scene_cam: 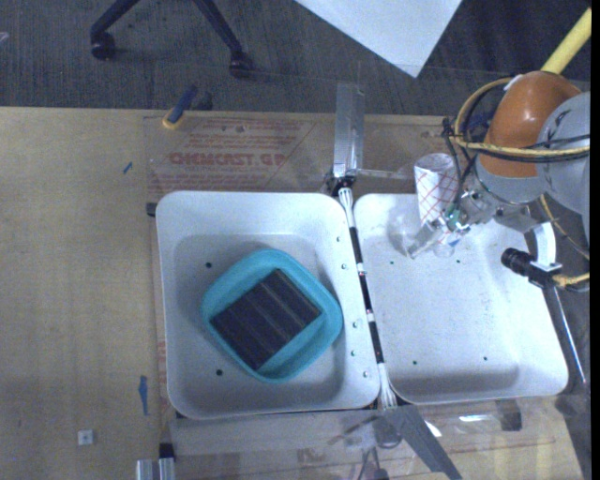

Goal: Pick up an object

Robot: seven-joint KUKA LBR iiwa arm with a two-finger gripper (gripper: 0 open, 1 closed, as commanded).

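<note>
1. Currently the gripper [427, 239] sits low over the far-left corner of the right bin [487, 389]. It's a pale blur there, so you can't tell whether the fingers are spread or pressed together.
2. Just beside it, on the far side, is a white cup with a red lattice print [434, 187]. It's tilted and sits right up against the wrist. You can't tell from this view whether it's touching the gripper or actually gripped.
3. The cup overlaps the far rim of the right bin, partly over the desk [75, 281].
4. The arm [562, 169] enters from the right. The orange band [525, 108] is above the wrist, with dark and yellow cables looped around it.
5. A black knob [520, 261] sticks out from the arm over the bin's right side.
6. The left bin [178, 281] holds a teal tub [323, 314], rotated so it lies diamond-wise, roughly mid-bin and well apart from the gripper.
7. A dark ribbed block [264, 319] lies inside the tub and takes up most of it.
8. A metal bracket [349, 131] runs away from the seam between the two bins on the far side.
9. A small blue-and-yellow tool [178, 108] lies at the desk's far edge, left of the bracket.
10. Beyond the desk, on the floor, are a chair base [169, 28] and a white sheet [384, 23].
</note>
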